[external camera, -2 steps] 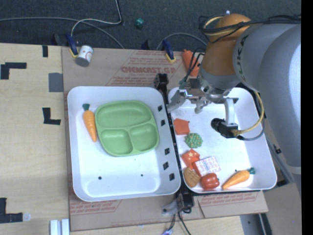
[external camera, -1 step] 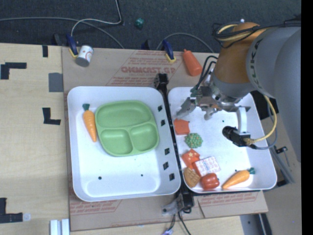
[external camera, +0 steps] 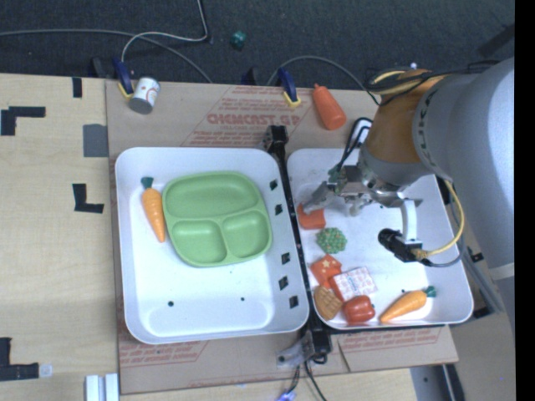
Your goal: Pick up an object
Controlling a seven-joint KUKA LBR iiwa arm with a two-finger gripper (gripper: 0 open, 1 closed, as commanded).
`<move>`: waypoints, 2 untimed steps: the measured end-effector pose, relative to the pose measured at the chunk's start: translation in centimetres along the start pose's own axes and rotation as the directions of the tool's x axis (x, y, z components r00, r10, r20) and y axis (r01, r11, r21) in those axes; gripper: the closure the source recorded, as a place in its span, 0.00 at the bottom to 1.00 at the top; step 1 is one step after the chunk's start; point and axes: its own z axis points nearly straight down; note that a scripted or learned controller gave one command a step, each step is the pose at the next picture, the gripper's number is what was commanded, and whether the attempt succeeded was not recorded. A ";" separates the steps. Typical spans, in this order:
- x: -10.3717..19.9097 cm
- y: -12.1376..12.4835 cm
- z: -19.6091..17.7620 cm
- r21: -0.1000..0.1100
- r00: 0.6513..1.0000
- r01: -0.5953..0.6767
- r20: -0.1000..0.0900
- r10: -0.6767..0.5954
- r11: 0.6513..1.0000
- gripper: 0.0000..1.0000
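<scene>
My gripper (external camera: 320,196) hangs low over the upper left part of the right bin (external camera: 447,224), close to the divider between the bins. Its tip is just above a small orange-red piece (external camera: 311,218); whether it touches the piece I cannot tell. Below that lie a green broccoli floret (external camera: 332,241), a red piece (external camera: 326,267), a pink-and-white box (external camera: 355,281), a brown cookie (external camera: 328,302), a red tomato (external camera: 358,309) and a carrot (external camera: 405,304). Nothing shows held in the gripper.
The left bin (external camera: 201,316) holds a green divided plate (external camera: 219,218) and a carrot (external camera: 152,210) by its left wall. Outside the bins, an orange carrot (external camera: 328,107) and a small can (external camera: 145,93) lie on the cardboard behind. The grey arm (external camera: 468,132) covers the right bin's far right corner.
</scene>
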 end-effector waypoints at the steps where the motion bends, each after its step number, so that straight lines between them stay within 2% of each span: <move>1: 0.2 -5.1 0.8 -0.022 1.000 -0.002 0.004 0.002 1.000 0.00; 2: -0.6 -11.0 1.0 -0.018 1.000 -0.002 0.004 0.002 1.000 0.00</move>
